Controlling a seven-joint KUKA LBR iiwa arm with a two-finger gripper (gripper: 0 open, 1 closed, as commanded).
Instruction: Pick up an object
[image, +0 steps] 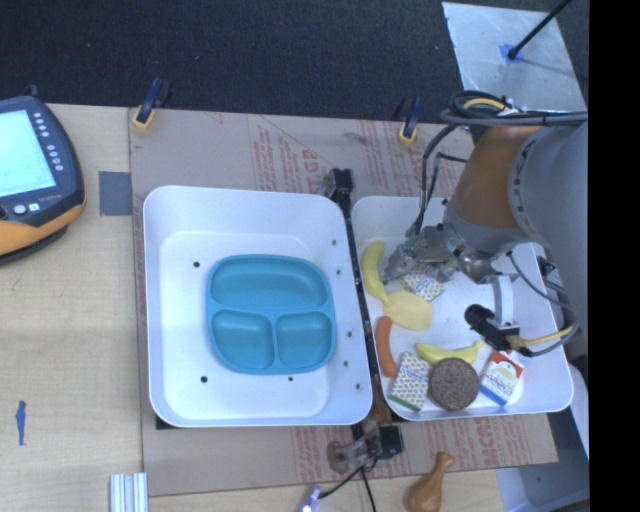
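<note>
Right now your candidate objects sit crowded in the right bin (555, 400), the one the arm (520, 190) hangs over. You can pick out a long pale yellow banana-like piece (371, 270) along the bin's left wall, a rounder pale yellow lump (408, 310) just below it, and a small patterned packet (427, 288) touching that lump's upper right. Lower down, an orange carrot-like piece (384, 347) lies by the left wall, a green-and-white patterned pouch (409, 383) sits beside it, and a brown round disc (453, 384) rests against the pouch. A small yellow curved piece (446, 351) lies just above the disc, and a small white carton (502, 379) with red and blue print sits to the disc's right.

Your gripper (418, 257) is down in the upper part of that bin, its metal tip close above the patterned packet and near the banana-like piece's upper end. You cannot tell from this slant how far the jaws are apart, nor whether they touch or hold anything; the wrist body hides them.

Beyond that, the left bin (170, 300) holds a blue divided tray (270, 312) lying flat at its middle. On the bench outside, a pendant with a lit screen (30, 170) sits at far left, and a brown wooden-looking piece (430, 484) lies below the right bin.
</note>
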